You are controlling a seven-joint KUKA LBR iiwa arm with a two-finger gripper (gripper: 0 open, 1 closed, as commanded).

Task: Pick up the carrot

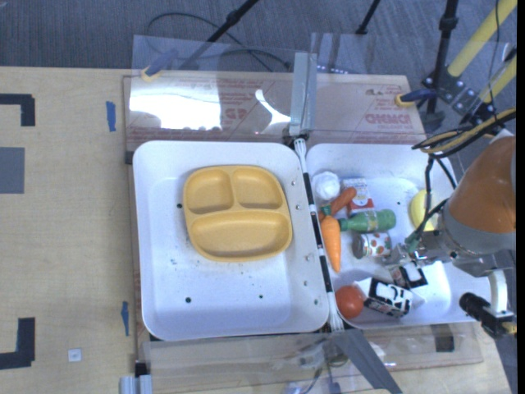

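Two white bins [156,302] sit on the bench. Along the right bin's left wall lies the carrot [330,242], crowded by a bottle [371,219], can [374,246] and tomato [349,301]. How wide the gripper [408,260] stands cannot be told.

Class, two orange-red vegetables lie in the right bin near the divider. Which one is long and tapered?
The carrot, lying lengthwise beside the divider with its tip pointing toward the front. The tomato in front of it is round and redder.
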